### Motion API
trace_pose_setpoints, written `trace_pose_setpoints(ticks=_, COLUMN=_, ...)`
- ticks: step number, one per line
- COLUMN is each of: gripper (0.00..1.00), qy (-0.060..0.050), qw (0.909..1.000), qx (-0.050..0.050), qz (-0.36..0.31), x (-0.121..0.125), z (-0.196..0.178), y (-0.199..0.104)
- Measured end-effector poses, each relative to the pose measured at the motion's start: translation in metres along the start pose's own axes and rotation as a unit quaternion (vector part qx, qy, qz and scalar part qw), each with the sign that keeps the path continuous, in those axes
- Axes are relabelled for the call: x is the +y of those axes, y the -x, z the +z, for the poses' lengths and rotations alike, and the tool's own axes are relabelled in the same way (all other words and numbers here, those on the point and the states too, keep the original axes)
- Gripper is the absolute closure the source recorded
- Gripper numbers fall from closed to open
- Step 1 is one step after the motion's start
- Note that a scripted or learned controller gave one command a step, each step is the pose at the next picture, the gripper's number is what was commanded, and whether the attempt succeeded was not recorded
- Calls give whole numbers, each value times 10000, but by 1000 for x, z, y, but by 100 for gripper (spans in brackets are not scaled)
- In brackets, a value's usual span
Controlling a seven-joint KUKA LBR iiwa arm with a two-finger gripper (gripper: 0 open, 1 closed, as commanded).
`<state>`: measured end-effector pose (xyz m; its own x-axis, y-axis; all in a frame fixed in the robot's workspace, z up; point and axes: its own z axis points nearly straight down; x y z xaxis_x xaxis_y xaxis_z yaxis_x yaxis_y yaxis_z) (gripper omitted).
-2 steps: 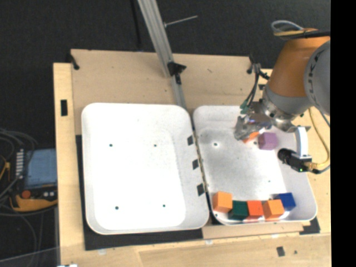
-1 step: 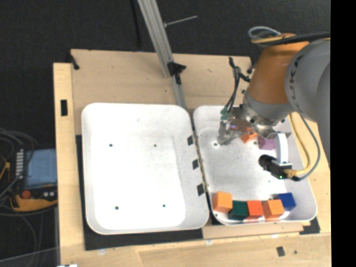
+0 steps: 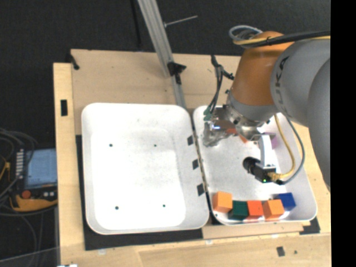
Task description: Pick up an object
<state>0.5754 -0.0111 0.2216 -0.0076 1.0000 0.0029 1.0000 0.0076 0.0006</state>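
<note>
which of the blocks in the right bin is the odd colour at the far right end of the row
The blue block. It sits at the right end of the row along the near wall of the right bin; the others are orange or dark green.

A pale wooden bench carries two shallow white bins side by side, touching along their inner edges. The left bin sits on a dark mat. The right bin lies toward the bench's right edge.
</note>
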Motion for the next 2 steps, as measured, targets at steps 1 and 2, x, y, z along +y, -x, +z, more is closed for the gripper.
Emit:
trace_pose_setpoints(ticks=1, gripper=100, qy=10, qw=10000, qx=0, qz=-8, x=-6, z=-13, y=-58)
trace_pose_setpoints(ticks=2, gripper=100, qy=-2, qw=10000, qx=0, qz=-6, x=-25, z=-23, y=-111)
